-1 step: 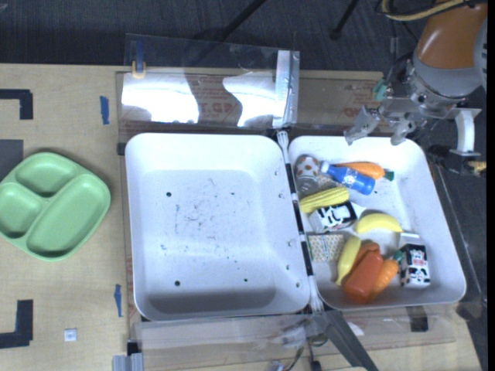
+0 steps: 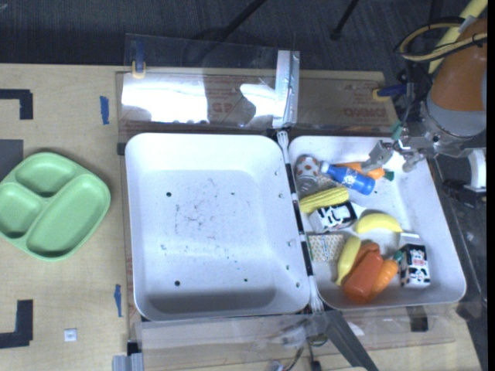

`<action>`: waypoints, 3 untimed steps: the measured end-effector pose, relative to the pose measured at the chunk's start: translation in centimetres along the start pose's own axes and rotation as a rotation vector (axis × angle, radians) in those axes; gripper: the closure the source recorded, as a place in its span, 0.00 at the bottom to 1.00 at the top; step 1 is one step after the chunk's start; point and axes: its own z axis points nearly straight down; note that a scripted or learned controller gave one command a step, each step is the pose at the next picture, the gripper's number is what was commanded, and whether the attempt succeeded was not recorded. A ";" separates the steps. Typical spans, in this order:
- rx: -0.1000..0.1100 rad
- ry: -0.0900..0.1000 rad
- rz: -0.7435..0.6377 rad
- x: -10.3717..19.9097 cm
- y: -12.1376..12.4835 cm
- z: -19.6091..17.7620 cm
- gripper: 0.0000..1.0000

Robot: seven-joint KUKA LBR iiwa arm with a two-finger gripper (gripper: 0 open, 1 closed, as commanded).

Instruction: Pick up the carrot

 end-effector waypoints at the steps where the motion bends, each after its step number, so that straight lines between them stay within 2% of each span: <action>1: -0.013 0.007 0.031 -3.7 3.8 6.6 0.00; 2: 0.006 0.007 -0.191 -3.4 3.7 7.8 0.00; 3: 0.008 0.006 -0.196 -3.3 3.6 7.4 1.00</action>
